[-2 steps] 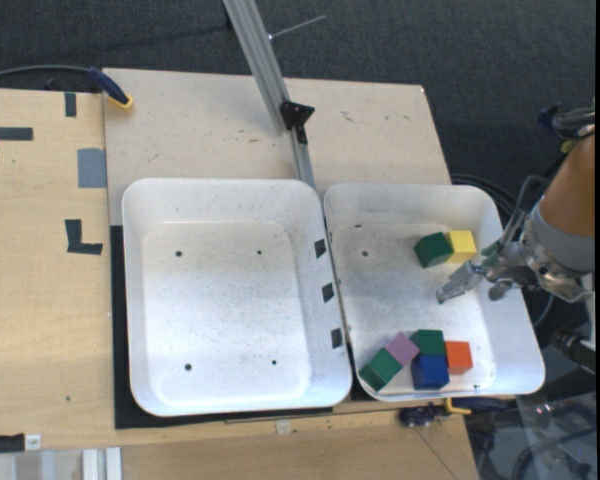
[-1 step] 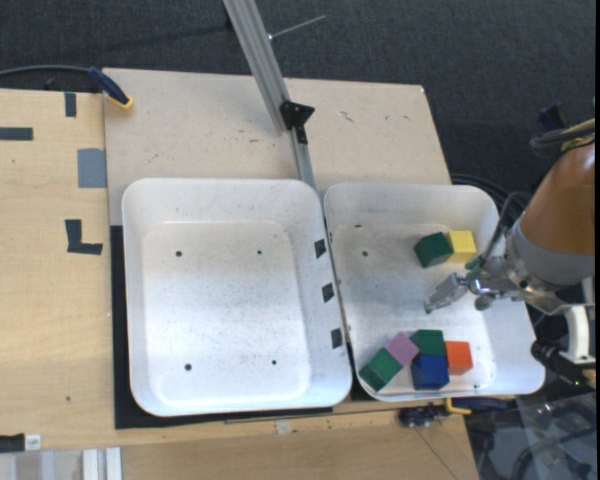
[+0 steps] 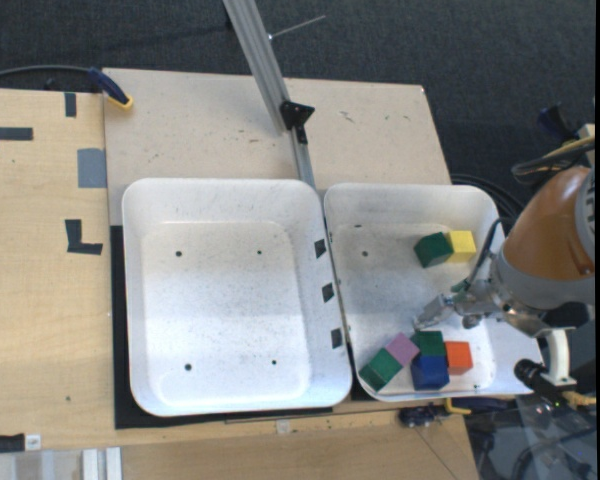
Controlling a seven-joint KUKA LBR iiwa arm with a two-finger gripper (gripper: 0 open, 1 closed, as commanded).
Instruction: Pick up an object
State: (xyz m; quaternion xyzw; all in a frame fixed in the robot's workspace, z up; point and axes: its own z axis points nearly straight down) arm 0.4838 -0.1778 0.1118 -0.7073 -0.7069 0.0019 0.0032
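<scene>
My gripper (image 3: 438, 313) hangs low in the right bin (image 3: 380, 218), just above a cluster of blocks near the bin's front edge. It looks open, with nothing between its fingers. The cluster holds a dark green block (image 3: 429, 343) right under the gripper, a blue block (image 3: 431, 371), an orange block (image 3: 460, 356), a purple block (image 3: 401, 349) and a green block (image 3: 381, 368). Farther back in the bin, another green block (image 3: 433, 249) touches a yellow block (image 3: 463, 243).
The left bin (image 3: 220, 298) lies beside the right one. A grey metal strut (image 3: 265, 58) slants down from the top to the bins' shared back corner. The arm's orange band (image 3: 550, 233) hangs over the right bin's right rim.
</scene>
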